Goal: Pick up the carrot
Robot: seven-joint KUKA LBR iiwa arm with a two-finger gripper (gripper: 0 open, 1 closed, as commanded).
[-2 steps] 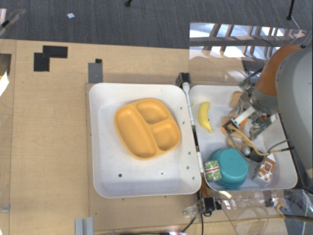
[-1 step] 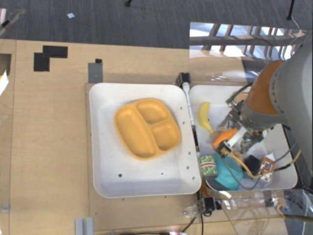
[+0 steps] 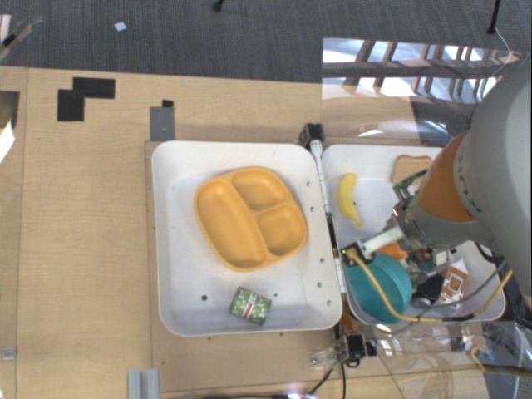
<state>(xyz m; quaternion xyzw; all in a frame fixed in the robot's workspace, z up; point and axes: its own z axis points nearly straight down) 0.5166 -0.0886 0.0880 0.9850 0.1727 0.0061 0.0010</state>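
Gleaming smooth yellow three-compartment plate [image 3: 249, 218], rounded corners.

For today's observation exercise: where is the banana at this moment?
The banana lies in the right bin, near that bin's left wall, above the teal bowl and left of the gripper.

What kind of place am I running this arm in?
Probably a robotics lab bench: two white bins holding toy food such as a banana and a yellow plate, loose cables, carpet beyond.
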